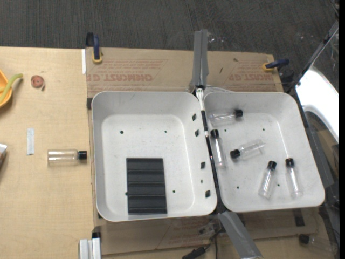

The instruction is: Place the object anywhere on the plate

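Five capped vials (247, 149) lie flat in the right bin (302, 117), on my entry side. The dark ribbed plate (145, 185) sits beyond them in the left bin (108, 123). Vial axes differ. Grip state: cannot tell.

White bins (102, 144), ribbed black plate (145, 186), clear black-capped vials (247, 149), tan bench (43, 209)

Only readable bit is red print on the flat brown cardboard sheet (161, 72) behind the bins, upside down, something like "CHEMC12T".
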`<state>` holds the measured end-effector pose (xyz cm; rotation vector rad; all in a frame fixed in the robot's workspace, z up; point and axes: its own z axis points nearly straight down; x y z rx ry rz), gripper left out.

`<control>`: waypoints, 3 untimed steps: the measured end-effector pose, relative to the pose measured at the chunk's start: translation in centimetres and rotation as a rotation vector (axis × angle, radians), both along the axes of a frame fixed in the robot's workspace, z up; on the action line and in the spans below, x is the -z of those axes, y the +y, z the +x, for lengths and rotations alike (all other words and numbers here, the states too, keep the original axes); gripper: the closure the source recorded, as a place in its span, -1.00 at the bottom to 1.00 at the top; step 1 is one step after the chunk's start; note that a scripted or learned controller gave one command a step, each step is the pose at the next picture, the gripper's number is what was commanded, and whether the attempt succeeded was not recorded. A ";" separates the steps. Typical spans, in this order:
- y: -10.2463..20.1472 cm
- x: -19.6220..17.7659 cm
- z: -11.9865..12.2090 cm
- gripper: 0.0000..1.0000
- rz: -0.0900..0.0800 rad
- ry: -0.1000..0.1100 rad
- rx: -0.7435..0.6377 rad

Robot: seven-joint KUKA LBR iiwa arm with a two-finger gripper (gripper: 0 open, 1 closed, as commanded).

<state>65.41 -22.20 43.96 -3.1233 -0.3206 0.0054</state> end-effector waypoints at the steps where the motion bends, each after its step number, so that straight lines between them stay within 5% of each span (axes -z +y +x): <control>1: 0.0 0.1 -0.1 -1.00 0.001 0.002 0.002; 3: 0.0 0.1 -0.2 -1.00 0.001 0.002 0.003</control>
